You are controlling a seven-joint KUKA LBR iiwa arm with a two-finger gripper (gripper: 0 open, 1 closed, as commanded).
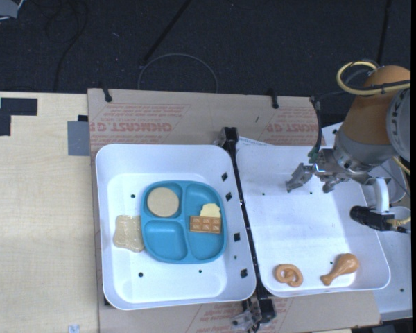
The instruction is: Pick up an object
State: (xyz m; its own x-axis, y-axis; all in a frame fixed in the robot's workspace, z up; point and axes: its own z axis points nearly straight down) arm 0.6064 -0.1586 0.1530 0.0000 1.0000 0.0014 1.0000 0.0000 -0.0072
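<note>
Gripper (310,177) upper right, spread, holding nothing. Right bin (298,220): pretzel (288,275), drumstick (340,268). Left bin (118,168): blue tray (173,241).

Upside-down red print on cardboard sheet (194,120) (partly legible, reads roughly "DIEMCRAFT")

Bench with a cardboard sheet and two white bins

The pale wooden bench (35,207) carries a brown cardboard sheet (194,120) printed with red lettering, and the two bins rest on that sheet. The left bin (118,283) sits over the sheet's left half, the right bin (277,220) touching it along a black clip strip. Left of the sheet, black marks (10,113) and a grey patch (77,137) lie on the wood.
</note>
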